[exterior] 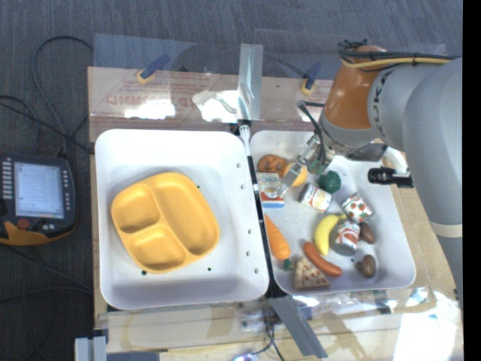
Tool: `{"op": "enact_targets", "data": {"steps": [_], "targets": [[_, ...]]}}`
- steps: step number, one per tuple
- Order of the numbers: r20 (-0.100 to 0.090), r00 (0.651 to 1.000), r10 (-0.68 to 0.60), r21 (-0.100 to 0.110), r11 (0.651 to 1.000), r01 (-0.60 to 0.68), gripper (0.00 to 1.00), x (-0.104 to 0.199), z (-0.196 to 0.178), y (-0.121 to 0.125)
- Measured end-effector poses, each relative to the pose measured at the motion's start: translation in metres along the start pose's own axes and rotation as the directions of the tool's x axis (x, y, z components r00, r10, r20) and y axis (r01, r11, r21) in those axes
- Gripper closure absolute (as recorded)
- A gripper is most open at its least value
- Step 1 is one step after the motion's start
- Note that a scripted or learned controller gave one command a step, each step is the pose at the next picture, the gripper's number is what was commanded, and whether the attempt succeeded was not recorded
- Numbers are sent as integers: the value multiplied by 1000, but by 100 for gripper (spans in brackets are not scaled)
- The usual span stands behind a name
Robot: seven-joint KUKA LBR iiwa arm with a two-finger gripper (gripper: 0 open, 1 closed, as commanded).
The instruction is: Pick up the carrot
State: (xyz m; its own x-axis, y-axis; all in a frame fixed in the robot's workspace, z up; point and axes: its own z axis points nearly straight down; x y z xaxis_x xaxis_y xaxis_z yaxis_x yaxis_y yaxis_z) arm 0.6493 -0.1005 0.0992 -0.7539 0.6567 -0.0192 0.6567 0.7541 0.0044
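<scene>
The carrot (276,241) lies against the left wall of the right bin (391,277), its long axis running far-left to near-right, leafy end toward the near side. The hand (312,159) hangs over the bin's far part, among a wrapped snack and a green piece; its opening cannot be told. So the carrot lies nearer and left of the hand.

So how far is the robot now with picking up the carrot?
Nothing looks done yet: the carrot lies on the floor of the right bin, by its left wall. In hand: the gripper is low over the bin's upper part, near other toys and apart from the carrot. Left: move to the carrot, grasp and lift.
</scene>
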Motion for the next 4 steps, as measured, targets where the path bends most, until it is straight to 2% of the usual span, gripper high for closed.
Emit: {"op": "enact_targets", "data": {"steps": [1,2,3,4], "targets": [[-2,956,292,2,956,-292,0,2,1,-5],[3,957,289,-7,957,-289,100,2,-11,0],[-12,944,330,2,944,-330,100,52,-90,52],[-16,890,456,15,890,-456,100,142,-86,39]]}}
